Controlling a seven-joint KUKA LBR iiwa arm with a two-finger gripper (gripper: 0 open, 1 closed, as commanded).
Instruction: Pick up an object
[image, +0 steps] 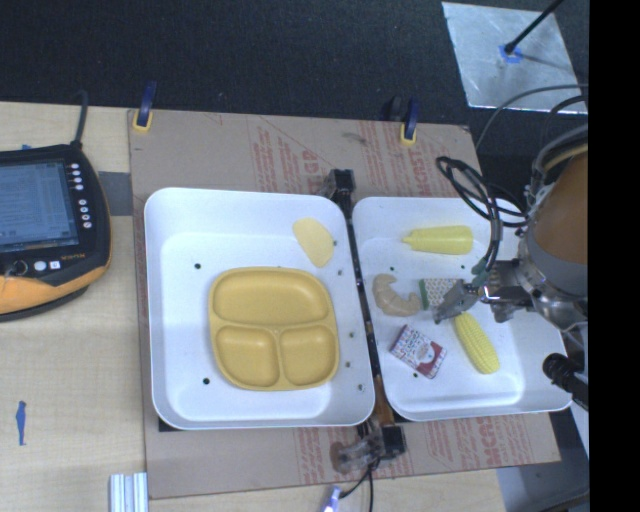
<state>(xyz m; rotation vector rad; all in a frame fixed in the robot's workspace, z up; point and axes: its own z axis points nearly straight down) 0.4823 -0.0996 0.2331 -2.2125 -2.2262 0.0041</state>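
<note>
My gripper (470, 308) hangs low over the right bin (500, 395), its two dark fingers spread open. The upper end of a yellow corn cob (477, 343) lies just below and between them; nothing is held. A small green and white item (436, 292) sits by the left finger. To its left lie a tan curved piece (393, 296) and a red and white packet (416, 351). A yellow oblong item (438, 239) rests at the back of this bin.
The left bin (175, 300) holds a yellow divided plate (273, 327) and a pale yellow flat piece (314, 241). A control tablet (40, 225) lies on the bench at far left. Black cables (470, 190) loop over the right bin's back corner.
</note>
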